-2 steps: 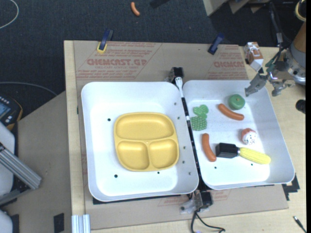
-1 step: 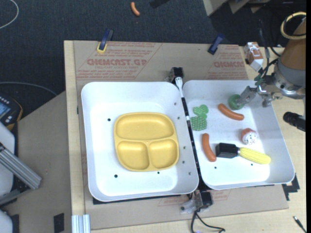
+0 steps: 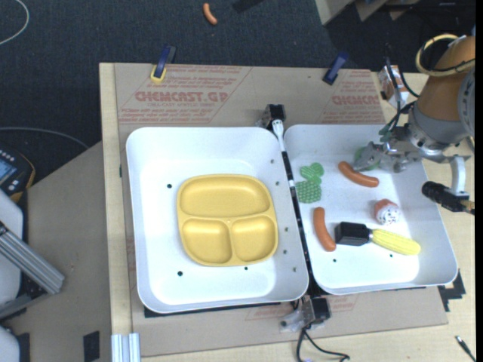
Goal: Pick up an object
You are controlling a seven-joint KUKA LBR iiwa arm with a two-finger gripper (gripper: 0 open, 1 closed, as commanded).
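Sausage (image 3: 358,175) just beside claw (image 3: 371,157); claw opening cannot be told, nothing visibly held.

one fixed camera looks down from above at a slant, facing the bench (image 3: 226,89) from its near side, so the far edge sits toward the top of the frame. it stands far enough back to take in both white bins whole (the left bin (image 3: 151,202) and the right bin (image 3: 423,262)) plus dark floor (image 3: 90,21) beyond the far edge. the arm (image 3: 445,96) enters from the right side.
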